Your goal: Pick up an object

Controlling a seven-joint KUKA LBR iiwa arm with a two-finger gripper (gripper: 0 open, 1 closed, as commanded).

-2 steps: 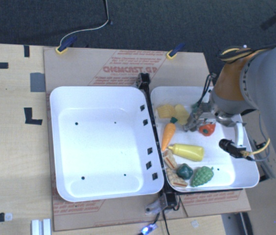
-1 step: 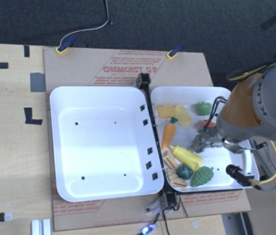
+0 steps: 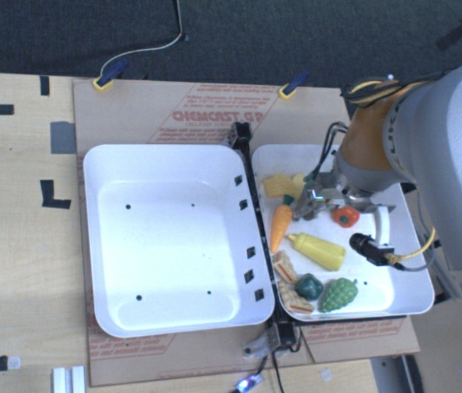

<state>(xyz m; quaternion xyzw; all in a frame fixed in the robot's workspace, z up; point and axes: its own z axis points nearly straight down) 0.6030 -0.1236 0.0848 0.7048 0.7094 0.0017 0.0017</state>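
Note:
The right bin [image 3: 407, 301] holds several toy foods. An orange carrot [image 3: 279, 227] lies near its left wall, with a pale yellow piece [image 3: 281, 187] behind it. A yellow bottle-shaped item [image 3: 319, 249] lies in the middle. A teal piece [image 3: 308, 286], a green bumpy piece [image 3: 338, 294] and a tan waffle-like piece [image 3: 287, 270] sit at the front. A red tomato-like piece [image 3: 346, 216] rests beside the wrist. My gripper [image 3: 305, 207] reaches down between the carrot and the red piece, just above the yellow bottle's tip. Nothing is visibly held.
The left bin [image 3: 100, 219] stands beside the right one, with a black divider clip strip [image 3: 251, 219] between them. Both rest on a cardboard sheet [image 3: 206, 113]. A black cable connector [image 3: 366, 246] hangs from the arm over the right bin.

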